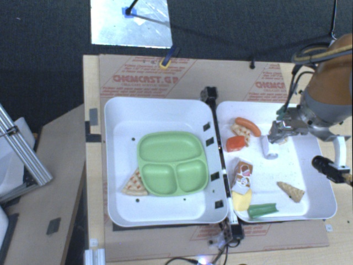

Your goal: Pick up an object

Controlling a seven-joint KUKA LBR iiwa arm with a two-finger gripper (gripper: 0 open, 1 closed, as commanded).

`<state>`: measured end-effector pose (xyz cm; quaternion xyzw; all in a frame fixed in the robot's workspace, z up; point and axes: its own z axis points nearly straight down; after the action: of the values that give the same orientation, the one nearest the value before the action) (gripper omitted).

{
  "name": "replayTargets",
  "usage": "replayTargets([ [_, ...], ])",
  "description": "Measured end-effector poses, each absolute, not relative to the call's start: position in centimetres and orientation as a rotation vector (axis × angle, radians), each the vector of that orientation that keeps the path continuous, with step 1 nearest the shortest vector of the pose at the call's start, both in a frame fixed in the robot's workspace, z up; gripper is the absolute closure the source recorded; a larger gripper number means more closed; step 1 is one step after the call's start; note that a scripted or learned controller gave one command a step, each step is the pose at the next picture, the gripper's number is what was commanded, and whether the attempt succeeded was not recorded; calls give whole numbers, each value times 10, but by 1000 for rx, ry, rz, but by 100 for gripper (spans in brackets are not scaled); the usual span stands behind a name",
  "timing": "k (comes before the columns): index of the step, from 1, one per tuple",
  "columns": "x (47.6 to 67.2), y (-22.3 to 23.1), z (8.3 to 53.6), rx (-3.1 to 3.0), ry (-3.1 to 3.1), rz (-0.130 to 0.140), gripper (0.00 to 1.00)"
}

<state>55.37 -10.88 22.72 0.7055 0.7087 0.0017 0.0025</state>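
The table carries two shallow white bins side by side: the left bin and the right bin. In the left bin there is one green divided plate with three compartments, and one toy pizza slice touching the plate at its 8 o'clock edge. The arm reaches over the right bin, and the gripper hangs low near the middle of this bin; its fingers look close together with nothing between them, but they are small and I cannot tell for sure. The right bin holds seven small toys: one milk carton at 7 o'clock from the gripper, one yellow piece below it, one green pepper at the bottom edge, one wedge of bread at 5 o'clock, one red tomato at 9 o'clock, one sausage and one waffle piece at 10 o'clock. I judge all are light, stiff, smooth plastic that can slip; the tomato is nearest, and it should be taken across its widest sides.
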Motion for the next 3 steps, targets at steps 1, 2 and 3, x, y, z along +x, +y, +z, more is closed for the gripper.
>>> replayTargets([
  [1, 559, -54, 236, 2209, 2232, 6, 100],
  [2, 550, 1, 236, 2211, 2234, 3, 100],
  [3, 553, 53, 234, 2210, 2233, 5, 100],
])
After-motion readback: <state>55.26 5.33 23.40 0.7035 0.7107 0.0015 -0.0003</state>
